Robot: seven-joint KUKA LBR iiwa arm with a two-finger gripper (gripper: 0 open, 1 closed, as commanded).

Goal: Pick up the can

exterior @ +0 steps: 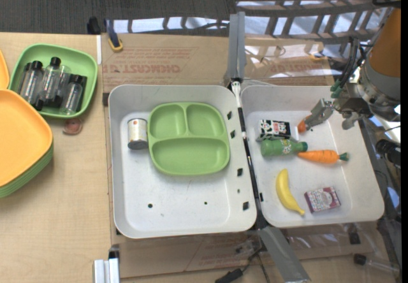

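Gripper at two o'clock over the right bin, finger state cannot be told, can lying far off at nine o'clock in the left bin, green divided plate, small carton and green bottle between them.

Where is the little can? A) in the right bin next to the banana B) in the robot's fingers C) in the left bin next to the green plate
C: the can lies in the left bin, just left of the green divided plate, far from the gripper over the right bin.
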